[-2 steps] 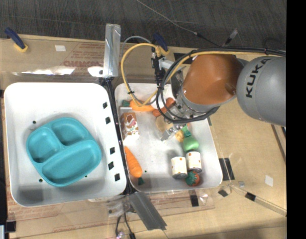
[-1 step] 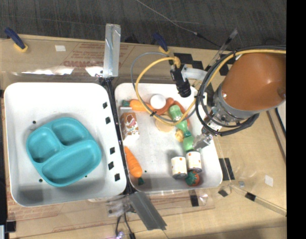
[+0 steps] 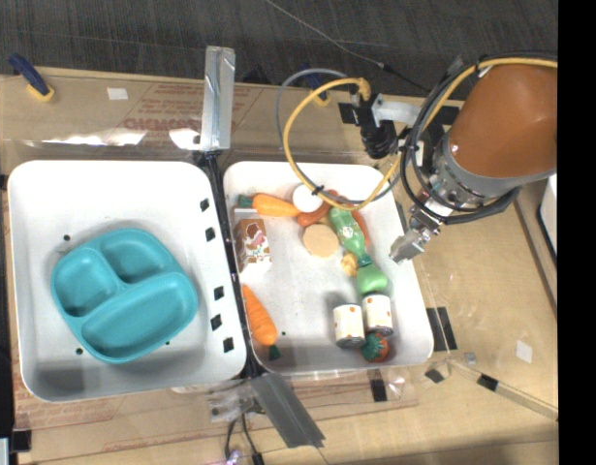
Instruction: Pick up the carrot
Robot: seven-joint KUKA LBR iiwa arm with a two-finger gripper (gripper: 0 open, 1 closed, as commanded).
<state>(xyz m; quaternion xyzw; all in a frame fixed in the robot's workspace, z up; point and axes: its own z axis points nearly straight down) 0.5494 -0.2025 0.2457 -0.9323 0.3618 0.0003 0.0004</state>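
Two orange carrots lie in the right bin (image 3: 307, 352). One carrot (image 3: 274, 204) with a green top rests near the bin's back left, beside a white egg (image 3: 305, 199). The other carrot (image 3: 259, 316) lies against the left wall toward the front. My gripper (image 3: 411, 246) hangs over the bin's right rim, well to the right of both carrots, and nothing shows in it. The orange-banded wrist (image 3: 501, 119) is above and behind it.
The right bin also holds a snack packet (image 3: 252, 243), a tan disc (image 3: 320, 241), a green bottle (image 3: 348, 231), a green piece (image 3: 371, 280), two small cans (image 3: 349, 325) and a red-green fruit (image 3: 377, 347). A teal divided plate (image 3: 123, 294) sits in the left bin (image 3: 36, 192). A yellow cable (image 3: 296, 124) loops over the back.
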